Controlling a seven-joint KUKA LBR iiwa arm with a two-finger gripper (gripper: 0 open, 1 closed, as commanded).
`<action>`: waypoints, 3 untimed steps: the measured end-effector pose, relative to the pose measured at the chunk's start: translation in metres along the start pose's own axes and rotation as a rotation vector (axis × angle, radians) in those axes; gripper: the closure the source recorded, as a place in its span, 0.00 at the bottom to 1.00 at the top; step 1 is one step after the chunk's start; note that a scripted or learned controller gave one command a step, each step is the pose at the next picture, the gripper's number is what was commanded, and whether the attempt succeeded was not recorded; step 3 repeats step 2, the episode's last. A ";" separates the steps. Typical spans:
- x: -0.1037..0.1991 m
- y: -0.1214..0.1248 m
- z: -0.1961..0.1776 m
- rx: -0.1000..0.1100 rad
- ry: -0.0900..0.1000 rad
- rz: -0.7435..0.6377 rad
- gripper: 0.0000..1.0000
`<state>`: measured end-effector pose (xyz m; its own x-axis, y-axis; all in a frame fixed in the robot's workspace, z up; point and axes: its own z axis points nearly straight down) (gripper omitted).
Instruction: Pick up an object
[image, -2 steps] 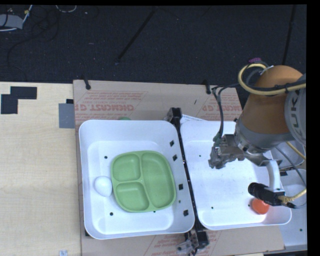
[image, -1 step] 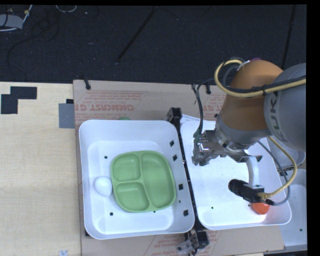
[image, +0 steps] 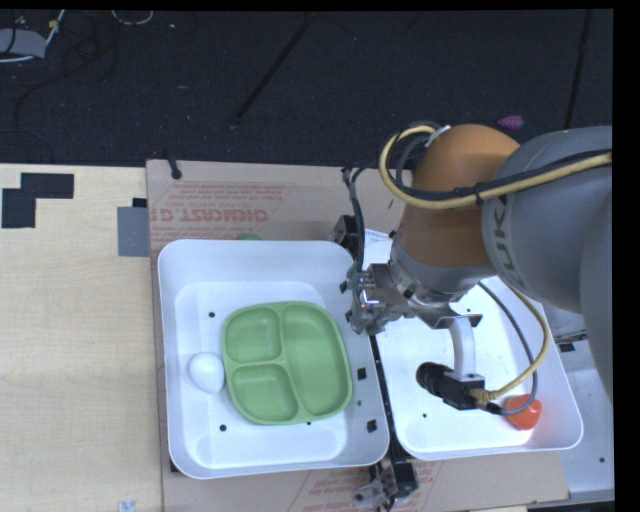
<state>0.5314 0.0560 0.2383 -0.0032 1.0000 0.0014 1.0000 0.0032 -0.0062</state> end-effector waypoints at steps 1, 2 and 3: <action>0.051 0.013 0.016 -0.003 -0.002 0.000 1.00; 0.049 0.012 0.015 -0.002 -0.002 0.002 0.00; 0.049 0.012 0.015 -0.002 -0.002 0.002 0.00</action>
